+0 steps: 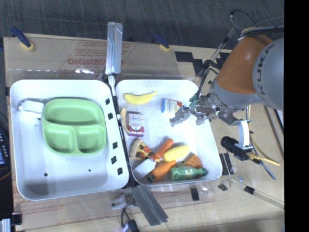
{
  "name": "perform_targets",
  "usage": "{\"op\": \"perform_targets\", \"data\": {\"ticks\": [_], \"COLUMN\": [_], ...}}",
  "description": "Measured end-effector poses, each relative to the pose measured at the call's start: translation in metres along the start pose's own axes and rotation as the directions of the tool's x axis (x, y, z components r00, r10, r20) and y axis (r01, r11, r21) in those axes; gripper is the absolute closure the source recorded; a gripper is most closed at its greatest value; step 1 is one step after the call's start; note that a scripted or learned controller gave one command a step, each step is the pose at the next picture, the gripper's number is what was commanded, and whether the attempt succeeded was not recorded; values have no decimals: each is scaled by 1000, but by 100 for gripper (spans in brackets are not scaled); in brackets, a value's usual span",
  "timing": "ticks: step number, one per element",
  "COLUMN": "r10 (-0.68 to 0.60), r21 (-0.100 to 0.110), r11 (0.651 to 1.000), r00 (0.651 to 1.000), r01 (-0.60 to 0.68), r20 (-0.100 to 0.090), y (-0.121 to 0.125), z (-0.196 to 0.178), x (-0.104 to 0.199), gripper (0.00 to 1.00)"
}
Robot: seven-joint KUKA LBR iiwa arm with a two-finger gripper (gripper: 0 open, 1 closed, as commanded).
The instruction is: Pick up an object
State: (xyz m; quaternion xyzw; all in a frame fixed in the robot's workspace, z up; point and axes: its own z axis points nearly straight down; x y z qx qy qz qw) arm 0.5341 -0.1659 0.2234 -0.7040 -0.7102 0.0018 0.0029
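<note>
Currently the gripper (177,118) hangs over the right bin (208,132), its metal fingers spread, pinching nothing. Beneath lie a smooth curved banana (139,97), a carrot (161,168) and a glossy green bottle (187,172); labels unreadable.

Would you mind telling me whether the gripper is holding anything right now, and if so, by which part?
Nothing is held: the gripper hangs open above the right bin, near the small blue-and-white carton, with nothing between its fingers.
</note>
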Motion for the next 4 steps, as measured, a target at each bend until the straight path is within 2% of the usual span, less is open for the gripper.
{"op": "perform_targets", "data": {"ticks": [1,2,3,4], "r10": [-55,-125,-131,-15], "r21": [0,-5,-3,-4], "r11": [999,992,991,1000], "r00": [999,992,991,1000], "r01": [55,125,131,15], "r20": [-1,2,4,1], "y": [-58,-30,-30,9], "z": [106,133,124,19], "x": [-13,-11,-11,31], "gripper": [0,0,100,100]}}
